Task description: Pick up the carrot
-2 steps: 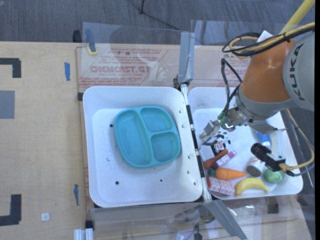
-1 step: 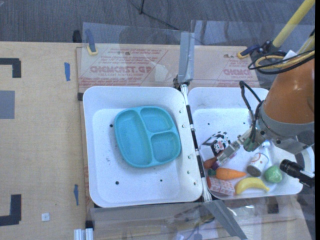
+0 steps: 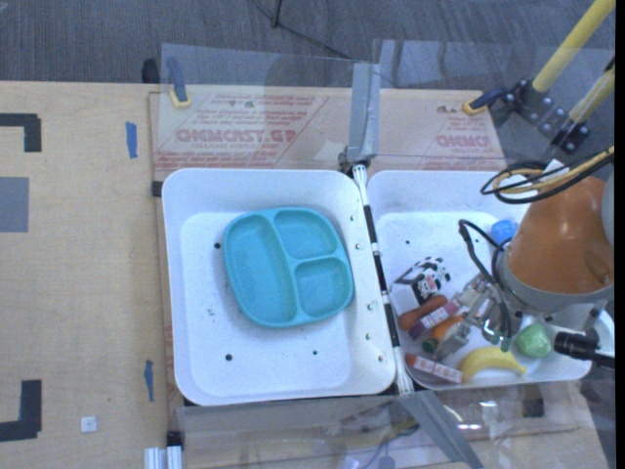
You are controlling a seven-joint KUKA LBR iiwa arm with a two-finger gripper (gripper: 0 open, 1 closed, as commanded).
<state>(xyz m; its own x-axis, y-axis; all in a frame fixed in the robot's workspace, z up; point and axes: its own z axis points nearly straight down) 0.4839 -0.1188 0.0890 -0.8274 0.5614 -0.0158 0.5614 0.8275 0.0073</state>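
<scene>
Two shallow white plastic bins were set side by side on the pale wooden bench (image 3: 78, 291). A smooth turquoise divided plate (image 3: 288, 265), rounded at its corners and moulded into three compartments, was laid near the middle of the left bin (image 3: 195, 360). The gripper (image 3: 480, 313) was lowered into the right bin (image 3: 430, 203), below the glossy orange band (image 3: 562, 242); whether its metal jaws were released or clenched could not be told. The carrot (image 3: 449, 328), a short tapered orange piece, was located near the right bin's front left corner, just beside the gripper. A curved yellow banana (image 3: 491, 362) and a round green piece (image 3: 533, 341) were seen along the front edge
</scene>
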